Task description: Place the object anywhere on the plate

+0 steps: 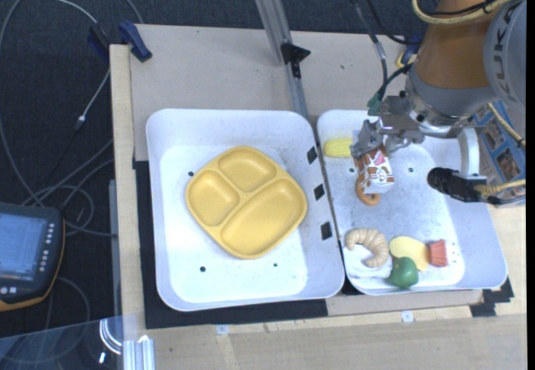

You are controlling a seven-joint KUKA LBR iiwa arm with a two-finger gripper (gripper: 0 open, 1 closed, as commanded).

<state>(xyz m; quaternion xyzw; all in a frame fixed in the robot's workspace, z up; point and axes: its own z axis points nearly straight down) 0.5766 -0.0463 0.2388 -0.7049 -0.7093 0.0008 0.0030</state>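
while the fingers reach down onto the top of a small red-and-white carton, their tips look pinched on its upper edge, though the slanted view leaves some doubt about how firm that hold is. the gripper sits over the upper left part of the right bin, with the orange-banded arm reaching in behind it. just under the carton lies a brown pretzel-like piece, touching or nearly touching the carton's lower end. a yellow item rests just beside the gripper toward the bin's left wall. near the bin's front lie a croissant, a yellow and green piece of toy produce and a small orange block.

the yellow divided plate lies in the left bin, well apart from the carton, with nothing on it.

judging by this, the step in hand is the pick: grasping or just starting to lift. the next move calls for a straight lift clear of the pretzel and the bin wall, then a carry left across the divider between the bins, and a release over any of the plate's compartments.
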